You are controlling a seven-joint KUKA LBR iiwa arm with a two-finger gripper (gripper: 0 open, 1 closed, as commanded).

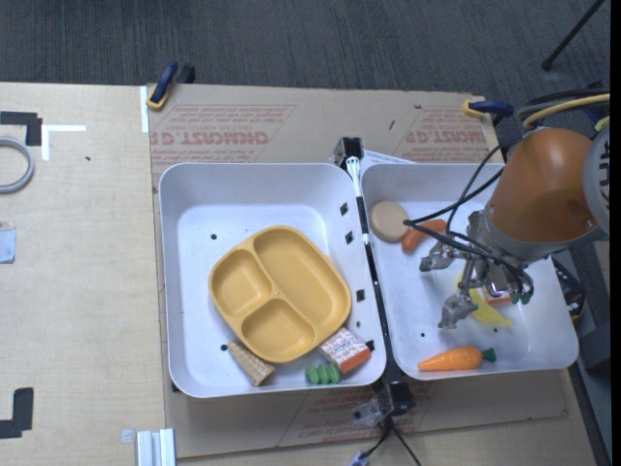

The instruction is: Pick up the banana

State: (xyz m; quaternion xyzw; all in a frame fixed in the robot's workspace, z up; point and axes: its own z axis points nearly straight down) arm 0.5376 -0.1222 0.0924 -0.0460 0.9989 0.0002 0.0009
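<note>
Hand (473, 294) low in the right bin (408, 309), directly over the banana (490, 311); can't tell whether it is grasping. Banana lies under it near the bin's right side, mostly hidden. Carrot (451, 359) just below, by the front wall. Tan round disc (388, 220) at upper left. Left bin (184, 289) holds a yellow divided plate (279, 292)

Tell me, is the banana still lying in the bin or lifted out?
Cannot tell. The banana shows yellow under the gripper over the right bin, mostly hidden by it.
</note>
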